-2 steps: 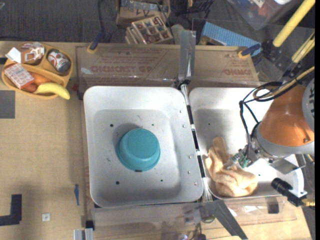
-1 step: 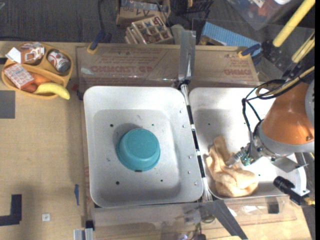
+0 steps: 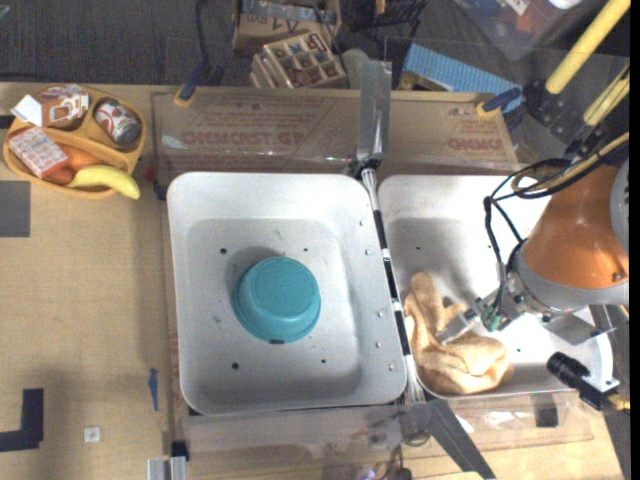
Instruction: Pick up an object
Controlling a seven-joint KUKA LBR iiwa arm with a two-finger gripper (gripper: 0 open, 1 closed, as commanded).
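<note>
In the camera view, I reach in from the right and hang low over the right bin, because the tan cloth lies crumpled at its lower left corner. My gripper sits right on that cloth; whether it is released or clenched I cannot tell. The cloth looks soft, folded, lumpy. A teal bowl rests upside down in the left bin.

An orange tray holding a banana sits far left.
</note>
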